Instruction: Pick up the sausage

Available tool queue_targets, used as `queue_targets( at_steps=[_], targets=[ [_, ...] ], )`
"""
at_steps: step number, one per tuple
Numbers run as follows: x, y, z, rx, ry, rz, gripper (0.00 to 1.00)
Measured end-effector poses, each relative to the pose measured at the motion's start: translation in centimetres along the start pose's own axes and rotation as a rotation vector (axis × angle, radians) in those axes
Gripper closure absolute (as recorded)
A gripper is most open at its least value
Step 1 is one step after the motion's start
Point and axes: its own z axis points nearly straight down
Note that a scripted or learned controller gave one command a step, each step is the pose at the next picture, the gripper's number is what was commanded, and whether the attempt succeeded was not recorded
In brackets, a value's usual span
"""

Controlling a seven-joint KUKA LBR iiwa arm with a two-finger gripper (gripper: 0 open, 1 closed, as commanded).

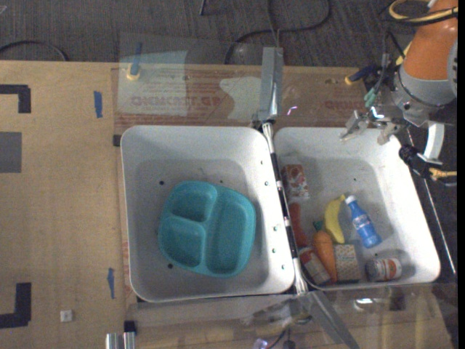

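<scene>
Against the right bin's left wall, sausage (297,225), well apart from the fingers (370,126).

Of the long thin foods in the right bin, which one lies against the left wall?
The sausage, dark red, lies along the left wall. The carrot and banana lie further toward the bin's middle.

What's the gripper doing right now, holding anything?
Gripper: above the right bin's far rim, holding nothing; open or shut cannot be told.
</scene>
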Motion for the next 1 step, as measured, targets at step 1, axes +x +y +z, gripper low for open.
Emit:
queue_targets(
  at_steps=[1],
  targets=[
    [3.59,-6.45,10.27,-0.002,0.000,0.081,0.00]
  ],
)
